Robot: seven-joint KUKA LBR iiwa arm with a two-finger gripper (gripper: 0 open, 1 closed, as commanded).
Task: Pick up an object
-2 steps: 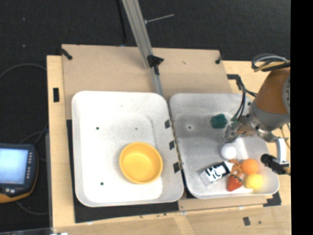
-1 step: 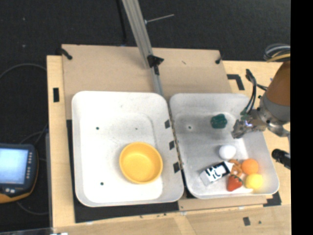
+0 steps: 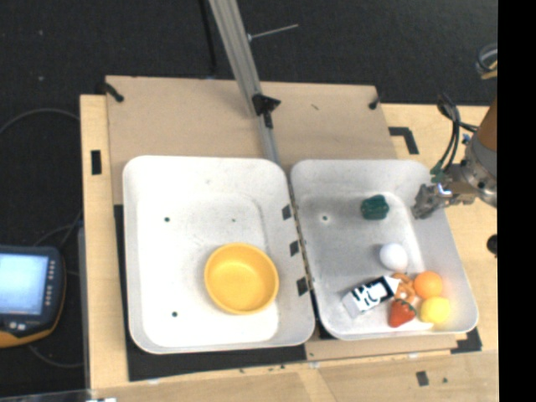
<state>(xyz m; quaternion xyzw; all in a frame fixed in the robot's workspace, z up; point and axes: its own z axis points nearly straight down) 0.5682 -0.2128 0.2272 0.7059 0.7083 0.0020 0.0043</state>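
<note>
The camera view shows two shallow white bins set side by side on a brown board, which lies on a light wooden bench (image 3: 92,249). In the left bin (image 3: 167,199) a single yellow bowl (image 3: 241,277) is found, standing upright toward the near right part of that bin, its hollow facing up.

The right bin (image 3: 335,191) holds several small things. A dark green object (image 3: 375,208) lies near the middle of its far half, apart from the rest. A white ball (image 3: 393,255) is seen nearer the camera, and just beyond it, toward the near right corner, a cluster is gathered: an orange fruit (image 3: 428,285), a yellow fruit (image 3: 436,310) just beside it, and a red object (image 3: 402,313) lying against them. A white and black box (image 3: 368,296) is placed just left of this cluster, tilted, near the bin's near wall.

The gripper (image 3: 429,199) is seen at the right rim of the right bin, level with the dark green object and apart from it. Nothing is visible between its fingers; whether they are spread or closed cannot be told.

A grey metal rail (image 3: 239,53) runs from the top of the view down to the gap between the bins. A handheld screen device (image 3: 29,291) lies at the left edge, off the bench.
</note>
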